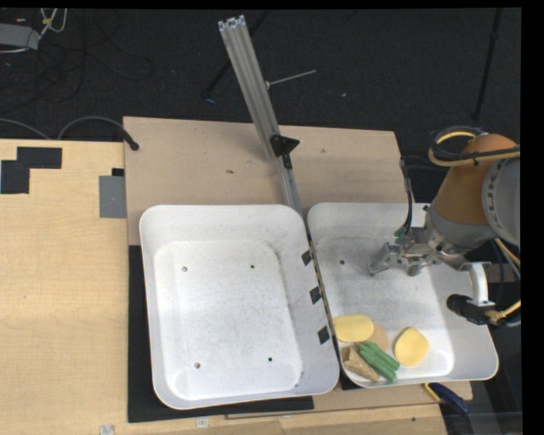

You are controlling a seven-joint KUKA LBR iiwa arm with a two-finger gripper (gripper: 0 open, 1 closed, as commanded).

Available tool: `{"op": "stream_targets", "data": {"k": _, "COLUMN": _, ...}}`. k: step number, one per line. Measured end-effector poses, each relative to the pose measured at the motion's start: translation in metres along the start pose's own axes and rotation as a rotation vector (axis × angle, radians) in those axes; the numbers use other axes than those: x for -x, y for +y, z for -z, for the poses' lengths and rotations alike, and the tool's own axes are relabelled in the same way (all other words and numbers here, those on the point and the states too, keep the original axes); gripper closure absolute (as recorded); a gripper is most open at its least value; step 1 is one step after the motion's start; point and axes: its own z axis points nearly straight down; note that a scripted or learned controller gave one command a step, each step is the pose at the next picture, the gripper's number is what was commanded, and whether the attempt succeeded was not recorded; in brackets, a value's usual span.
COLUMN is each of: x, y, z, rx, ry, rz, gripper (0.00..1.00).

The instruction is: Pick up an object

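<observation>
Dark floor behind; over right bin [476, 361], my end effector [399, 259], grip state unclear; green piece [379, 360] lies toward near rim.

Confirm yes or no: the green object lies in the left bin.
No: the green object lies in the right bin, at its near edge between two yellow pieces, not in the left bin.

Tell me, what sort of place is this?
Probably a robotics lab: a robot arm reaches over two white bins, toy-like objects lie in one, and cables trail across the dark floor.
</observation>
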Motion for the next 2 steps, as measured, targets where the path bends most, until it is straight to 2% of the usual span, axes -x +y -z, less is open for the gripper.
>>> {"op": "stream_targets", "data": {"k": 1, "x": 0.001, "y": 0.0, "z": 0.011, "rx": 0.0, "ry": 0.0, "rz": -0.001, "gripper": 1.0}}
{"op": "stream_targets", "data": {"k": 2, "x": -0.004, "y": -0.006, "z": 0.07, "rx": 0.007, "ry": -0.002, "rz": 0.0, "gripper": 1.0}}
